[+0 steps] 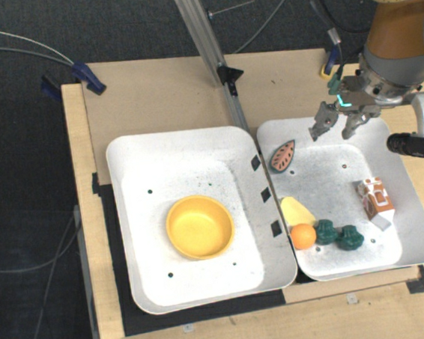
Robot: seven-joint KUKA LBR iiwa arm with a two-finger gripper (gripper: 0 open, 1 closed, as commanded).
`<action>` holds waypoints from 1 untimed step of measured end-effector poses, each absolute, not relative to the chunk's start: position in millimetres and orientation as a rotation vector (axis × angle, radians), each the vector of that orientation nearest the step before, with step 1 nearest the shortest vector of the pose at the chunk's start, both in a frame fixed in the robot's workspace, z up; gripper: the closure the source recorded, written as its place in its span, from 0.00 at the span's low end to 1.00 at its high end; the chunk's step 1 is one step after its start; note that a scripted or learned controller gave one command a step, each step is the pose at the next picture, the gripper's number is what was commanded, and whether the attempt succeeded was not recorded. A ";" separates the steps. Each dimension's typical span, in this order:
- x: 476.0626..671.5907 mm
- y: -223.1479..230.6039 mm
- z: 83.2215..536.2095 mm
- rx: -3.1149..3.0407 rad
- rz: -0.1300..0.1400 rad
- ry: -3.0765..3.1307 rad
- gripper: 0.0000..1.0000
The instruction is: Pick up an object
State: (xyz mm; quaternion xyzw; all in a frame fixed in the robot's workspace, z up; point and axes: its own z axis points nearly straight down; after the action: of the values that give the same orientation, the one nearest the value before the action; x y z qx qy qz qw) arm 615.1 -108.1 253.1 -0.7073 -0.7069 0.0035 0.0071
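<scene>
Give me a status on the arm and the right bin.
Tool open, nothing between its fingers, over the right bin's far edge. Nearest object: pink leaf, just to its left. Orange ball, green toy, carton untouched. Path to the leaf looks clear.

1. The one camera sits above the bench (166,87) and looks down on it at a slant.
2. It stands far enough back to take in both white bins whole, the left bin (141,285) and the right bin (409,250), side by side, with dark floor beyond the bench on the left and top.
3. The arm (400,25) comes in at the upper right corner, cut off by the frame's edge.
</scene>
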 end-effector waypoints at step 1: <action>616.4 -108.2 257.1 -2.215 0.003 -2.216 0.00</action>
State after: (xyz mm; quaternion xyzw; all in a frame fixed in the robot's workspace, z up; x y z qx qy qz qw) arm 616.4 -108.2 257.1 -0.7070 -0.7072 0.0010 0.0043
